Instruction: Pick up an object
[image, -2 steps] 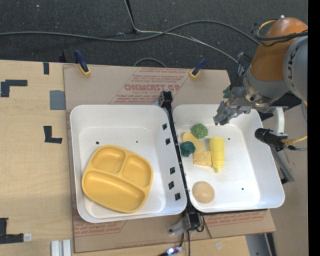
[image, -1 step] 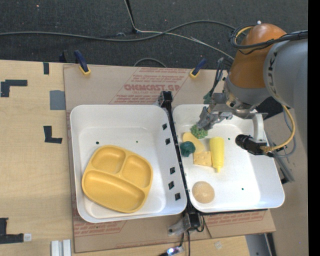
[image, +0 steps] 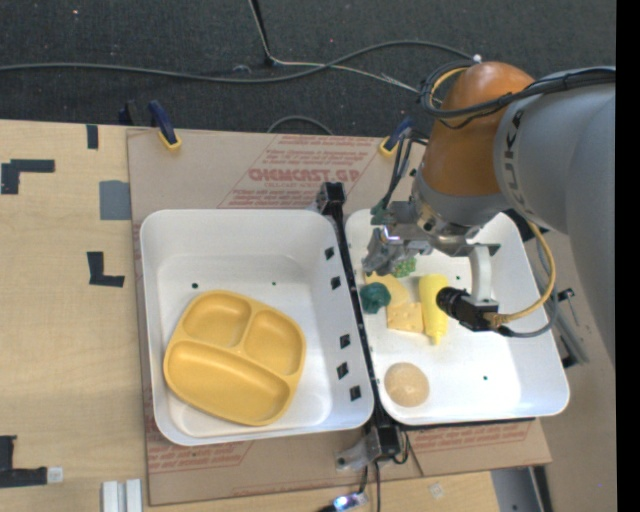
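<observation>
Whether the jaws of the gripper (image: 385, 258) are spread or pressed together cannot be told; they hang low in the right bin (image: 520, 385), just above a small green piece (image: 403, 267). Near it lie a teal lump (image: 375, 297), a yellow wedge (image: 406, 317), a yellow banana-like piece (image: 432, 305) and a tan disc (image: 407, 384). The left bin (image: 160, 250) holds a yellow divided plate (image: 235, 355).

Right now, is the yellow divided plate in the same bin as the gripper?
No. The yellow divided plate lies in the left bin; the gripper is over the right bin.
</observation>
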